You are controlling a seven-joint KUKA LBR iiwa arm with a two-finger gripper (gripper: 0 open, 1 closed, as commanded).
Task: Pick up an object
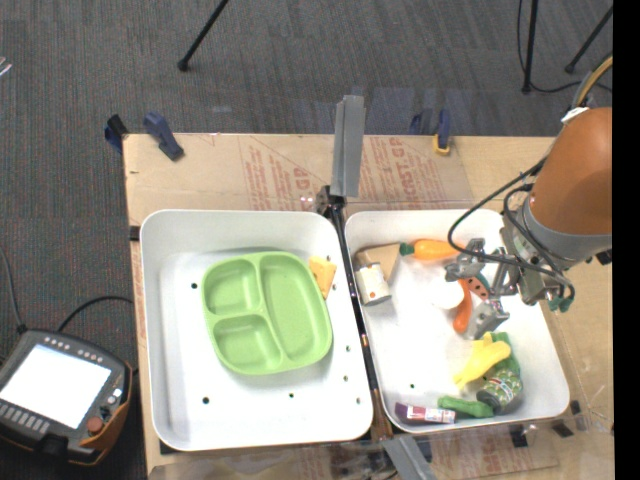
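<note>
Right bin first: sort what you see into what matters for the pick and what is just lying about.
For the pick:
- hand, low in the right bin
- orange piece beside it
- yellow toy
- green item
- carrot
- marker

Lying about:
- green divided plate in the left bin
- tablet on the floor
- blue clamps

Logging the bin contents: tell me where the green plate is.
The green plate lies in the left bin, about in its middle, with a small yellow piece touching its upper right rim.
</note>
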